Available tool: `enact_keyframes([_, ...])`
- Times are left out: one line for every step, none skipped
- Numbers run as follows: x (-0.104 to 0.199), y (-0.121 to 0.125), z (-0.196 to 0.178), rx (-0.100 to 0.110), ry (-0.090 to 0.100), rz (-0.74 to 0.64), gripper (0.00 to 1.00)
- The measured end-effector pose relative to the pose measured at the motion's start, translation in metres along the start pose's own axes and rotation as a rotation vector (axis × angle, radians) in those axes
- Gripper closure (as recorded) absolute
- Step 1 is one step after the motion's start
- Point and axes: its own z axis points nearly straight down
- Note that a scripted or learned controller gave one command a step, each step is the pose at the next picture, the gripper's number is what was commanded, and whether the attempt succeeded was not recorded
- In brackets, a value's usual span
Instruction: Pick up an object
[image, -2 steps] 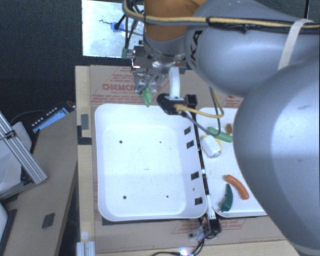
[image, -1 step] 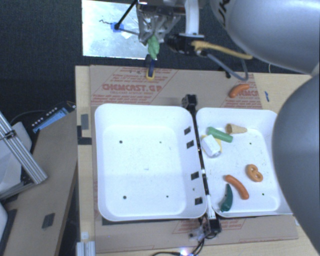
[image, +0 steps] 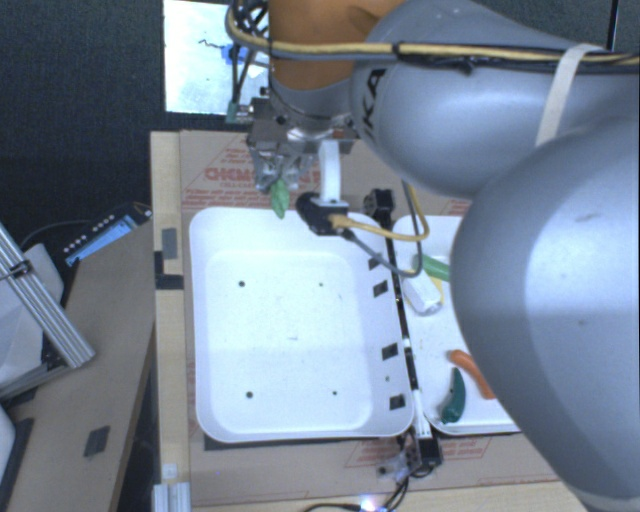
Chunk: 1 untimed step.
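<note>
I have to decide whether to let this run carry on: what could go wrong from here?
The hand hangs at the far rim of the left bin, with a small green piece at its tip; I cannot tell if it is gripped, so it might fall outside. The yellow cable loops by the divider and might snag.

You have open room across the floor of the left bin (image: 290, 330), where nothing stands between its walls. The arm (image: 520, 230) hangs over most of the right bin (image: 440, 425), so only a strip near the divider is reachable, and there an orange piece (image: 468, 368), a dark green piece (image: 455, 397) and a white piece (image: 424, 295) lie. At the left bin's far rim, the gripper (image: 282, 190) and a yellow cable (image: 375, 228) crowd the way.
</note>
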Motion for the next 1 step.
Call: enact_keyframes([0.0023, -0.0212, -0.1770, -0.034, 0.012, -0.006, 1.00])
